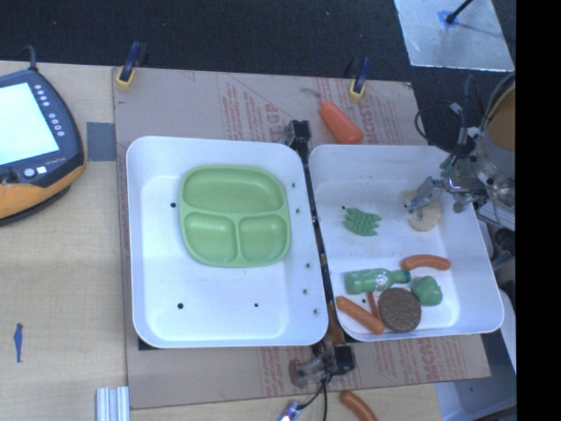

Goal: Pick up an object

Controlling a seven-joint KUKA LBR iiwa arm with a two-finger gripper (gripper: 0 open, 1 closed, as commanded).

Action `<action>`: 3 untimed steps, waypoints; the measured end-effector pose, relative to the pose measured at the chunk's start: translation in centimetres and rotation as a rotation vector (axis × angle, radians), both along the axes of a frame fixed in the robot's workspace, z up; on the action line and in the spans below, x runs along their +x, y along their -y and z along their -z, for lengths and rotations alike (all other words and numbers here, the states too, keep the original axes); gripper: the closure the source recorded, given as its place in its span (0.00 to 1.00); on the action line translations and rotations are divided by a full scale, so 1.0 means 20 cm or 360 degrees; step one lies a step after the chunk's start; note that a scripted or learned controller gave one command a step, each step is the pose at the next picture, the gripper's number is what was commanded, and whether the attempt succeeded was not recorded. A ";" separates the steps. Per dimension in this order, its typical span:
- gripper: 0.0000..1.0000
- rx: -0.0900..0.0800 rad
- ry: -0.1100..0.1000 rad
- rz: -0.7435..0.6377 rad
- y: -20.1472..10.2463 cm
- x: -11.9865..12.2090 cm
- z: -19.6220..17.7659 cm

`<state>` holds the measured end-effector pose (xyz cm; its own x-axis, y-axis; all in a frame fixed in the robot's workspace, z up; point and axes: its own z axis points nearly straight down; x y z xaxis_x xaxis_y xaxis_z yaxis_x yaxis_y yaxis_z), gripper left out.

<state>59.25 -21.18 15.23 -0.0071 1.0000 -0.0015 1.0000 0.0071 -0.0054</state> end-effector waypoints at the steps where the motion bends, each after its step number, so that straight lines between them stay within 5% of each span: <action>1: 0.00 0.0000 0.0002 0.0000 0.00 0.18 0.31; 2: 1.00 -0.0002 0.0005 -0.0005 0.00 0.19 0.25; 3: 1.00 0.0003 0.0006 0.0003 -0.38 0.27 0.01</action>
